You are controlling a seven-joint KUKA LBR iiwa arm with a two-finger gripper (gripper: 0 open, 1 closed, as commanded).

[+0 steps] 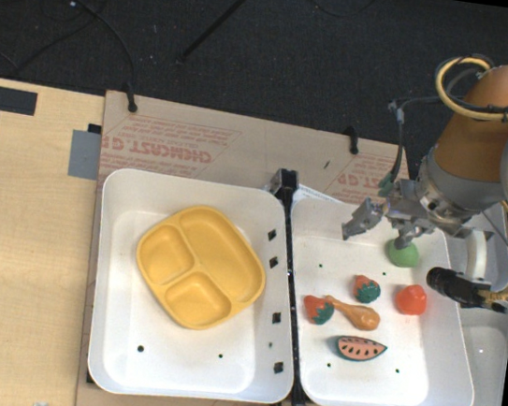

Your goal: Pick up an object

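You are looking down on the right bin (453, 388), where five toy foods lie scattered. A green ball (404, 255) sits near the bin's far edge, directly under the gripper (384, 228), whose two fingers are spread wide with nothing between them; one dark fingertip (358, 224) points toward the divider, the other stands just above the ball. Nearer you, a small red-and-green piece (366, 288) lies beside a red tomato-like piece (411, 299). A tan drumstick (352, 311) touches another red-and-green piece (318, 309) at its left end, and a watermelon slice (361, 349) rests closest to the bin's front. The grey arm with its orange band (494, 115) enters from the right. In the left bin (114, 318), a yellow compartment plate (200, 266) lies tilted near the centre.
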